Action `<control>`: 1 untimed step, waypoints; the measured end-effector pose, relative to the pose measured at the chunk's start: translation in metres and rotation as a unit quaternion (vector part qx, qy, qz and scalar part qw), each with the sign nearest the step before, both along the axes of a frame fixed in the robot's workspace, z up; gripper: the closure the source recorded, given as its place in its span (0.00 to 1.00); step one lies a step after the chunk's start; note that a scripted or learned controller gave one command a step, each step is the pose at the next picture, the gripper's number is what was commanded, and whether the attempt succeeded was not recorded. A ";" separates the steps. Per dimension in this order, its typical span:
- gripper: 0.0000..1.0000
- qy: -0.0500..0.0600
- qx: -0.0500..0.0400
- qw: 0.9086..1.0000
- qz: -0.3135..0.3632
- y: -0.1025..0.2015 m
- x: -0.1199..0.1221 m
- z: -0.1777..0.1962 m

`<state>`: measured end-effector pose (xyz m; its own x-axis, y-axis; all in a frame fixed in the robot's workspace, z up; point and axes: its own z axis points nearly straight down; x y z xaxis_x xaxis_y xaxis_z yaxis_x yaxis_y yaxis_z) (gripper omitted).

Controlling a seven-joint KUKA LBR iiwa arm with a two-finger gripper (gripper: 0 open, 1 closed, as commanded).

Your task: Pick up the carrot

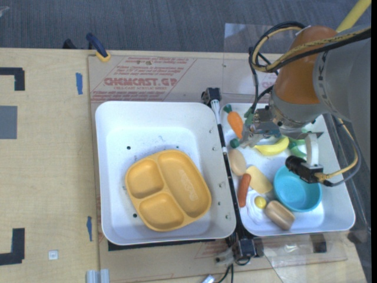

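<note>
Camera view looks down on two shallow white bins set side by side on a wooden bench [47, 175]. In the left bin [112, 128] a yellow divided tray [168, 189] lies toward the near edge, turned at an angle, with three compartments.

Toys crowd the right bin [341, 214]. The carrot [235, 123], orange with a green tip, lies near the far left corner of that bin, close to the wall it shares with the left bin, its length running from far to near. Nearer along the same wall lie a pale tan egg-shaped piece [237, 161] and then a thin red-orange chili pepper [242, 190]. A yellow banana [271, 147] lies toward the middle, a pale yellow wedge [258, 178] just beyond the pepper, and a blue bowl [297, 188] sits toward the right side. A brown bread-like piece [279, 214] rests by the near edge, touching the bowl's rim, with a small white and yellow fried egg [258, 203] just beside it.

The grey arm with its orange band [303, 63] reaches over the far part of the right bin. The gripper [254, 130] hangs just right of the carrot, above the banana's far end. Whether its fingers are open or closed cannot be told, and nothing is seen between them.
</note>
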<state>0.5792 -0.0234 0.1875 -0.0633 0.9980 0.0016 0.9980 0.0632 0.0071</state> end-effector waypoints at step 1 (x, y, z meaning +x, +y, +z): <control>1.00 0.001 -0.001 0.999 -0.051 0.030 0.001 0.054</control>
